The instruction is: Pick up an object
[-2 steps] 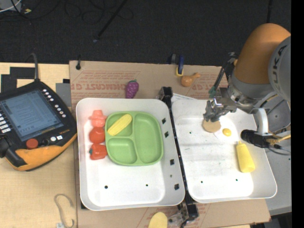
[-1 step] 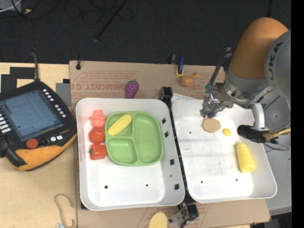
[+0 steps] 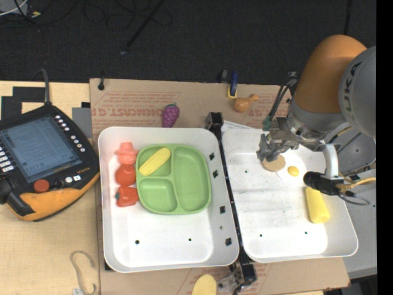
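Observation:
My gripper (image 3: 270, 150) hangs low over the far left part of the right bin (image 3: 288, 238), right above a flat tan round piece (image 3: 274, 163) whose far edge it covers. A small yellow ball (image 3: 293, 171) lies just right of that piece. Nearer the bin's right side lies a yellow block (image 3: 318, 206). In the left bin (image 3: 159, 244) a green divided plate (image 3: 184, 189) holds a yellow corn cob (image 3: 153, 160). Left of the plate, a pink toy (image 3: 126, 152) and two red toys (image 3: 125, 176) (image 3: 127, 196) form a column.
On the cardboard behind the bins sit a purple grape bunch (image 3: 171, 114) and an orange toy (image 3: 245, 102). A control pendant (image 3: 43, 158) rests on the bench at left. A yellow object (image 3: 204, 284) lies in front of the bins.

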Motion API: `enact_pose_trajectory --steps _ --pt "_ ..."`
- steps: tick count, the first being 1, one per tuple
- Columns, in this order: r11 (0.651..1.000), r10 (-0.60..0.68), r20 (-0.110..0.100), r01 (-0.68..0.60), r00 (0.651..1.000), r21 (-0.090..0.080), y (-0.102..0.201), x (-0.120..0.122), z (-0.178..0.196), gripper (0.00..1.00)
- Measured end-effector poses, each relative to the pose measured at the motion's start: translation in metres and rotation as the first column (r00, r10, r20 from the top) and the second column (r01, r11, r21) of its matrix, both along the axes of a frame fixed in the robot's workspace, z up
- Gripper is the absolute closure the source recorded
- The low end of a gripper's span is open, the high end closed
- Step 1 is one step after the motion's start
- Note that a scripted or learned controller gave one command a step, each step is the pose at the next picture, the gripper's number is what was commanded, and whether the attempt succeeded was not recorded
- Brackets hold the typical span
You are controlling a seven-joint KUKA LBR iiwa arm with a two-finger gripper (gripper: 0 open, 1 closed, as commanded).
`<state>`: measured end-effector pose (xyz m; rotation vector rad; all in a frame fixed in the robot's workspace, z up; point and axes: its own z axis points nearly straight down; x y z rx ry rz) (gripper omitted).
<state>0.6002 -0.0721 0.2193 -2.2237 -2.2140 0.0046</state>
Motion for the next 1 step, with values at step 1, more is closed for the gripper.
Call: enact_pose_trajectory --steps 1 --pt "1.000 0.006 0.005 -0.006 1.000 0.000 -0.0053 0.0165 0.0127 1.00"
